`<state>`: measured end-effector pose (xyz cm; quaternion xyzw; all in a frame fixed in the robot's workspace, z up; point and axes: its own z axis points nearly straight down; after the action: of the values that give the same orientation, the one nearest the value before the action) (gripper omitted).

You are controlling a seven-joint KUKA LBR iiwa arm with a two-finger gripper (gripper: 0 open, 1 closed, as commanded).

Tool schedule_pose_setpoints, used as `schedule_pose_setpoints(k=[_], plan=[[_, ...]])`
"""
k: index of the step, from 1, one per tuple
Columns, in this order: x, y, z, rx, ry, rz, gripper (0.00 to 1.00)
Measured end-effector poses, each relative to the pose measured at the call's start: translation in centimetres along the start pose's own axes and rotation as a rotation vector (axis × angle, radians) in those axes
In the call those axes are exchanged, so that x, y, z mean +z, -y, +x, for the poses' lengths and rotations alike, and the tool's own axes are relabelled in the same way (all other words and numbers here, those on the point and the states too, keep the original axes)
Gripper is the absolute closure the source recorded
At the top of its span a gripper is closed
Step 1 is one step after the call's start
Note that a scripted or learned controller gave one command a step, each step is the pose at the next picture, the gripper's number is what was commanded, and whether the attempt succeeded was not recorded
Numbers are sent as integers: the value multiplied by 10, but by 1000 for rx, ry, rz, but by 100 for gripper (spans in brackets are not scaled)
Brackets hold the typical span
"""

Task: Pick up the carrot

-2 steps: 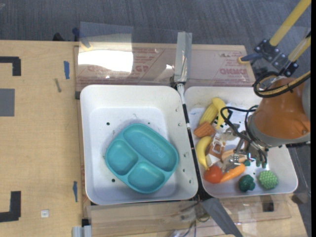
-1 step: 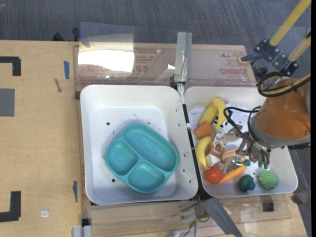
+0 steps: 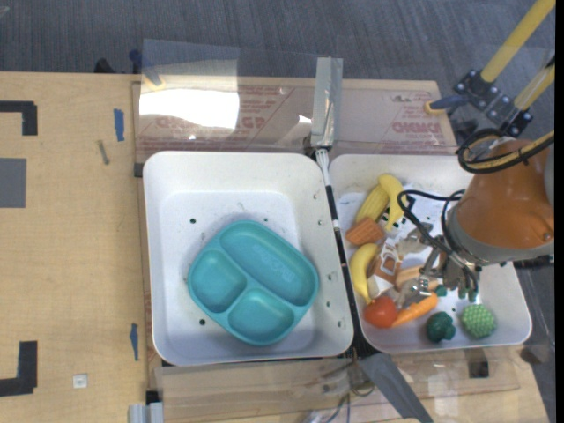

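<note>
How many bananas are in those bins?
2, both in the right bin: one banana near its top left corner, the other banana lower along the left wall. The arm may hide more.

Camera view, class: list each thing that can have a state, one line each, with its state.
gripper: down in the right bin, just above the carrot
carrot: lying flat in the bin, touching the tomato
tomato: resting on the bin floor
teal plate: right way up, in the left bin
upper banana: lying by the bin's left wall
</note>
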<state>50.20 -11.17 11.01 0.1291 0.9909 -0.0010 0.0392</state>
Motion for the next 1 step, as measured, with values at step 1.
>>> schedule_pose_setpoints(k=[1], plan=[[3,12,3,51,-14,10,0]])
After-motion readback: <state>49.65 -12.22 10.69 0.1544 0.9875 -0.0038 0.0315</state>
